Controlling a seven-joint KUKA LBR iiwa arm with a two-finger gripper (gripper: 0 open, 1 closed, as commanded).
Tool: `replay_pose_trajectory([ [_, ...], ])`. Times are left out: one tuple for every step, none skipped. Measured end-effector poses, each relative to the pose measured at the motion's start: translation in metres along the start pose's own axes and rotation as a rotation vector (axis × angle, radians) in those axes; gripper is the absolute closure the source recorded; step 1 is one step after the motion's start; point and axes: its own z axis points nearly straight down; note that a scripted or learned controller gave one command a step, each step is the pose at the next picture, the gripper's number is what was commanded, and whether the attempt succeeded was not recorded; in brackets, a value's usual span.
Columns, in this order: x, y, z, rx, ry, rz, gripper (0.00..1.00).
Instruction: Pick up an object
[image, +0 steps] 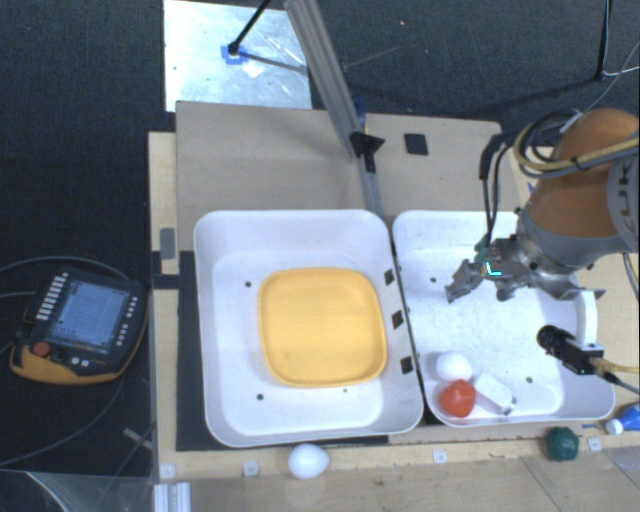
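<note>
A grey robot arm's jaws hover over the right shallow white plastic bin, spread apart and holding nothing. Near that bin's front edge lie a small white ball, a red ball and a white block, clustered together. A square yellow plastic plate sits in the left white bin.

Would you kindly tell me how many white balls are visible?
2: one white ball in the right bin beside the red ball; another on the bench below the left bin.
</note>
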Motion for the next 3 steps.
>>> replay_pose_trajectory([
  [0.000,0.000,0.000,0.000,0.000,0.000,0.00],
  [-0.009,0.003,0.049,0.003,0.000,0.001,0.00],
  [-0.007,-0.007,0.096,0.004,0.000,0.001,0.00],
])
